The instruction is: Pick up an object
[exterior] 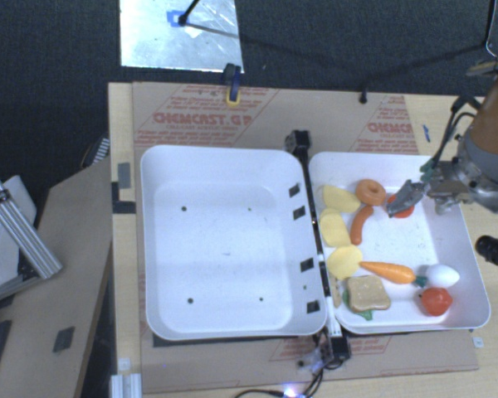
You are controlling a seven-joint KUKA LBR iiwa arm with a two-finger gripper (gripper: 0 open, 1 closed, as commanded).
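Camera view shows, going left to right, the left bin with nothing to take, then the right bin holding all the toy food on the surface. Nearest the divider between the bins lie three pale yellow pieces in a column; just right of them sit an orange ring, a sausage, a carrot and a sandwich. Further right of the ring lies a small red piece, and near the bin's front right corner an egg touches a tomato. The claw hangs just right of the ring, directly over the red piece; whether its fingers are spread or closed cannot be told, and nothing shows between them. The red piece looks the likely target. Judging by its look it is light, hollow plastic, stiff and smooth, so it may slip or skid away under a glancing touch. A grip across its narrower width, centred, seems safest. It lies close to the ring, so a descending finger could nudge that neighbour.
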